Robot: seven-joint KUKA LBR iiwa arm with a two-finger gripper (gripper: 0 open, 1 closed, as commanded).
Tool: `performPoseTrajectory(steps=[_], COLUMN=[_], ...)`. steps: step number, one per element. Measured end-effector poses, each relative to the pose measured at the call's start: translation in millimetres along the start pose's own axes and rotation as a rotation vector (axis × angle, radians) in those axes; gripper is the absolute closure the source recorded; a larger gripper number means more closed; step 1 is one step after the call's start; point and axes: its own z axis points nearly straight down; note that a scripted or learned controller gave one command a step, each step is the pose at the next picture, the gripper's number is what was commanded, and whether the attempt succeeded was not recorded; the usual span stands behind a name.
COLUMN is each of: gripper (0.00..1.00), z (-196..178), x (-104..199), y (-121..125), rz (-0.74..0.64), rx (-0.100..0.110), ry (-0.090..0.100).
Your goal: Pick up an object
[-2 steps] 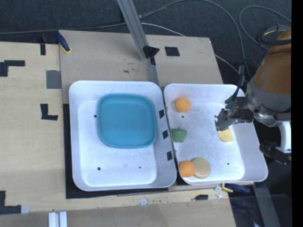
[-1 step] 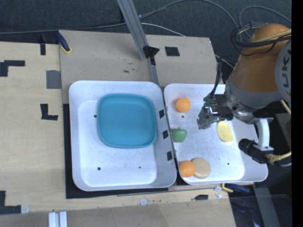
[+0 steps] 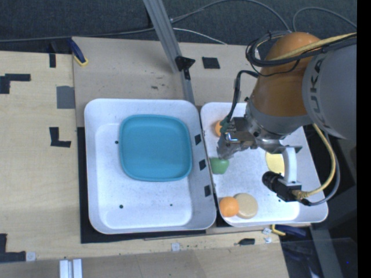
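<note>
1. Hanging low over the right bin [image 3: 313,216], arm [image 3: 290,91] hiding much of that bin's floor and far wall.
2. Jaws [image 3: 223,153] dark and blurred, just above a green object [image 3: 219,166]; cannot tell whether spread or pressed together, nor whether touching it.
3. Half hidden behind the wrist: one orange piece [image 3: 218,127] and one yellow piece [image 3: 275,162].
4. Near the front wall: one orange ball [image 3: 228,207] touching one tan disc [image 3: 246,205]; bare floor between these and the green object.
5. Left bin [image 3: 95,155]: one blue plate [image 3: 155,147], open margin all round.
6. Two bins on the desk [image 3: 35,172].
</note>
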Motion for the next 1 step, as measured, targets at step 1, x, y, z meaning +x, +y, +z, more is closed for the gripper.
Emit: performPoseTrajectory(steps=[1], gripper=[1.00], z=[19.8], x=[44.0], y=[16.3], rz=[0.001], rx=[0.000], ry=[-0.001])
